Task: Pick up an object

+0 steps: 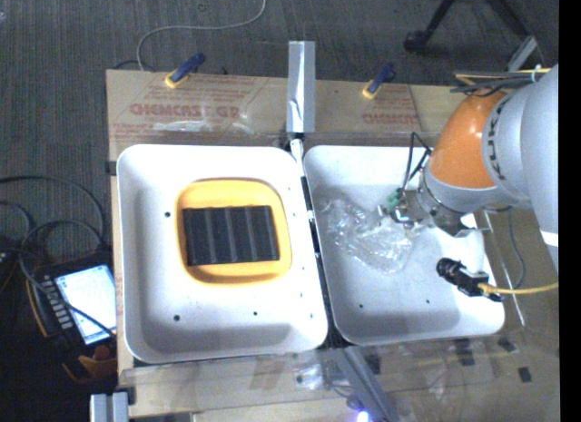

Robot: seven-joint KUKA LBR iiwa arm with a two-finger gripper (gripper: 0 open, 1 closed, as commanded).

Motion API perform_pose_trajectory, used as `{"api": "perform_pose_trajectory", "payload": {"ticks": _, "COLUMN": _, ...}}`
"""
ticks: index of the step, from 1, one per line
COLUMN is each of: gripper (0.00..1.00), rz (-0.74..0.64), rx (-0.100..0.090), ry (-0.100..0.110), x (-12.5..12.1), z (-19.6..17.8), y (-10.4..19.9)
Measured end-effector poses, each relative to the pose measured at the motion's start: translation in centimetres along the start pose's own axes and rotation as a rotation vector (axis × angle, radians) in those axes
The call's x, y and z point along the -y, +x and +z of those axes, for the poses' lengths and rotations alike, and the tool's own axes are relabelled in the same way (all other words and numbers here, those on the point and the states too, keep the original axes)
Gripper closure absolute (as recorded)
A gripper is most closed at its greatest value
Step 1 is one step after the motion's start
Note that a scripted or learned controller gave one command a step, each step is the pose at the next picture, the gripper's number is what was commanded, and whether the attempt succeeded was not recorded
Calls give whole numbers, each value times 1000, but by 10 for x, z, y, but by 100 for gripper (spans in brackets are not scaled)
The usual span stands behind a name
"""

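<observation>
A yellow tray-like object with a black ridged insert [231,231] lies flat in the middle of the left bin [145,320]. A crumpled clear plastic wrapper [368,234] lies in the right bin [363,320], left of centre. The arm, grey with its orange band [463,161], reaches in from the right over the right bin. My gripper [399,209] is low at the wrapper's right edge, mostly hidden under the wrist. A small green bit shows beside it. I cannot tell whether anything is held.
A black plug on a yellow cable [458,275] hangs over the right bin's right side. A metal divider post [300,84] stands behind the bins. Two blue-and-yellow clamps [184,69] hold the cardboard at the back. A tablet [77,298] lies on the floor at left.
</observation>
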State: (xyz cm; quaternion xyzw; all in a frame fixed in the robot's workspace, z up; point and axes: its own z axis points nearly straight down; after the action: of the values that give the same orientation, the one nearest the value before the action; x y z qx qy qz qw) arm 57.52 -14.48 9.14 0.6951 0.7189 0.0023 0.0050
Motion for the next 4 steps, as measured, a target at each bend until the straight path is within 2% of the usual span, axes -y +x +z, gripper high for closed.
{"api": "perform_pose_trajectory", "payload": {"ticks": 1, "gripper": 0, "rz": 37, "rx": 0, "ry": 1, "x": -74, "z": 2, "y": -48}}
{"api": "perform_pose_trajectory", "payload": {"ticks": 2, "gripper": 0, "rz": -236, "rx": 2, "ry": 1, "x": -84, "z": 2, "y": -54}}
{"api": "perform_pose_trajectory", "payload": {"ticks": 3, "gripper": 100, "rz": -239, "rx": 9, "ry": -7, "x": -88, "z": -14, "y": -54}}
{"api": "perform_pose_trajectory", "payload": {"ticks": 4, "gripper": 100, "rz": -137, "rx": 2, "ry": 4, "x": -79, "z": -82, "y": 10}}
